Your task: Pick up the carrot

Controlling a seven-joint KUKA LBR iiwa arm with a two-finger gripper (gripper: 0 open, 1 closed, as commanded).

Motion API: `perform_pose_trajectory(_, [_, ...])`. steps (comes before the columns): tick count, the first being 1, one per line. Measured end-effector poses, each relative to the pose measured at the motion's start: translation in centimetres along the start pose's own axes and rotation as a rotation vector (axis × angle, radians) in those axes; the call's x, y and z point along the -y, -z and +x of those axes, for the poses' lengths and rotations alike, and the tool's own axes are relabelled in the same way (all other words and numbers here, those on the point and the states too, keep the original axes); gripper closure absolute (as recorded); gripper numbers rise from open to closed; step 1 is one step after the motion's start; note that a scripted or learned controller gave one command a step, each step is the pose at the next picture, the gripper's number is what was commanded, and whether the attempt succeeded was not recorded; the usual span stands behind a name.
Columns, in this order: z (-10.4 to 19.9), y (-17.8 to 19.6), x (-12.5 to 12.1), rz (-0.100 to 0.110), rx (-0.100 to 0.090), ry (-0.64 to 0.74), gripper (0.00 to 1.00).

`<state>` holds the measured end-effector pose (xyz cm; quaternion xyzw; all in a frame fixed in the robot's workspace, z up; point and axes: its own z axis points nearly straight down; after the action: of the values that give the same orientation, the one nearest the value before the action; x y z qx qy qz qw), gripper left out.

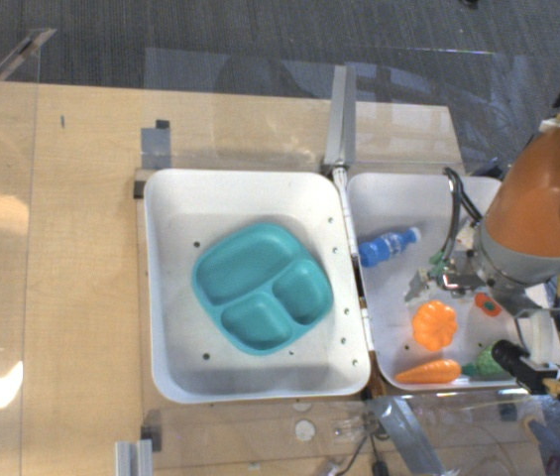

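Orange and untouched, the carrot (428, 372) lies at the front edge of the right bin (395, 198), while the gripper (445, 276) hangs above the bin beside a small orange pumpkin (434, 325), holding nothing, so the whole pick remains.

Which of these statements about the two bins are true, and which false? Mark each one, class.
1. The carrot lies in the right bin. True.
2. The teal tray sits in the right bin. False: it sits in the left bin.
3. The blue bottle lies in the same bin as the carrot. True.
4. The carrot is on the teal tray. False: it lies on the bin floor near the front wall.
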<state>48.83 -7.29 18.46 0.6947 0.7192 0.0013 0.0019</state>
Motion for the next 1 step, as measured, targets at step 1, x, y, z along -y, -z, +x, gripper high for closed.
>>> perform_pose_trajectory(1, [-1.58,-6.63,0.11,0.001,-0.001,-0.094,0.00])
